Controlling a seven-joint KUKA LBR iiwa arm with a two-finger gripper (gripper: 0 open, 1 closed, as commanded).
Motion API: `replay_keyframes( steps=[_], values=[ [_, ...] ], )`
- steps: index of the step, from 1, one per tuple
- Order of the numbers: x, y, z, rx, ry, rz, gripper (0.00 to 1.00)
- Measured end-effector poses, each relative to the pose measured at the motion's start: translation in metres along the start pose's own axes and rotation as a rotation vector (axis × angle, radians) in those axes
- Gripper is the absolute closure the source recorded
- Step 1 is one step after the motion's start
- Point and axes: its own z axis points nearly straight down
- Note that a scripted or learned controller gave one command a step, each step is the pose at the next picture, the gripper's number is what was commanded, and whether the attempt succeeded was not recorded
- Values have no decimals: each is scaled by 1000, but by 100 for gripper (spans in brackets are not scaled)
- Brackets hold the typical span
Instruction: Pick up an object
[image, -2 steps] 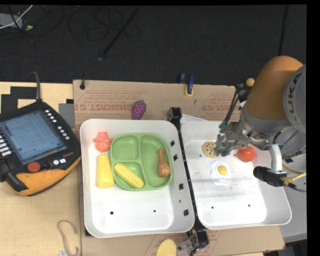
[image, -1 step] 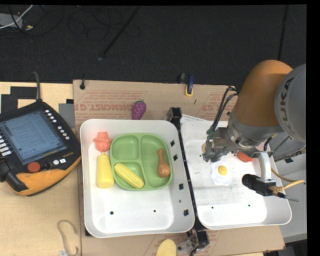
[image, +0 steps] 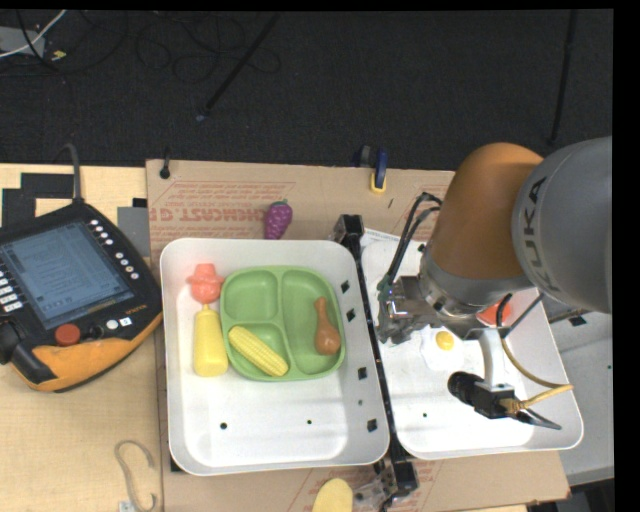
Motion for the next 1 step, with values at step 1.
replay_keyframes(
  steps=[1],
  values=[
    [35,-7,-16,-4,-1,0,100]
  ],
)
